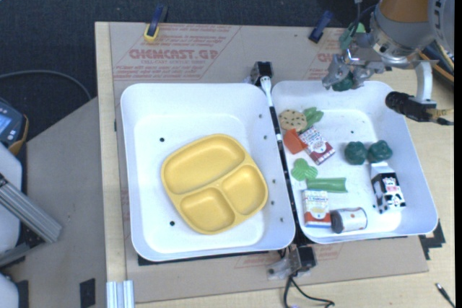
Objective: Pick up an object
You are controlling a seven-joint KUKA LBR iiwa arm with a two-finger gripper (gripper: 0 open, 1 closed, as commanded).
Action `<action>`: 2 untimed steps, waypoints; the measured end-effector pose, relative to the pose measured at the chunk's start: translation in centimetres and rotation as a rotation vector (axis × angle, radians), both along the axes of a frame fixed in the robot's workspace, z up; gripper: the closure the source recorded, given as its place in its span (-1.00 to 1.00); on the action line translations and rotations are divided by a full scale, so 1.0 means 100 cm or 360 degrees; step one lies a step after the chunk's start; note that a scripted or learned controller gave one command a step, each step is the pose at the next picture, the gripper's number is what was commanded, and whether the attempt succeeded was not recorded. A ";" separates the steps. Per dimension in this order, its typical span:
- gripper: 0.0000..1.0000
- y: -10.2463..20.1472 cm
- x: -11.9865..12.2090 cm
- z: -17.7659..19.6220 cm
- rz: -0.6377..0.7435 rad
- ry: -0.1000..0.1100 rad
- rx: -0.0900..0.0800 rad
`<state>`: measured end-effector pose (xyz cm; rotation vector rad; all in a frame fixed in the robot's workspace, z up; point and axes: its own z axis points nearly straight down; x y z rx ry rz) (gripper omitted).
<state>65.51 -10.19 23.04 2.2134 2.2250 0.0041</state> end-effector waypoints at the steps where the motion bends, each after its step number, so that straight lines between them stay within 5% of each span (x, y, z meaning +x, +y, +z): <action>1: 1.00 0.045 -0.013 0.001 -0.0001 0.0010 0.0004; 2: 1.00 0.043 -0.003 0.004 -0.0005 0.0001 -0.0001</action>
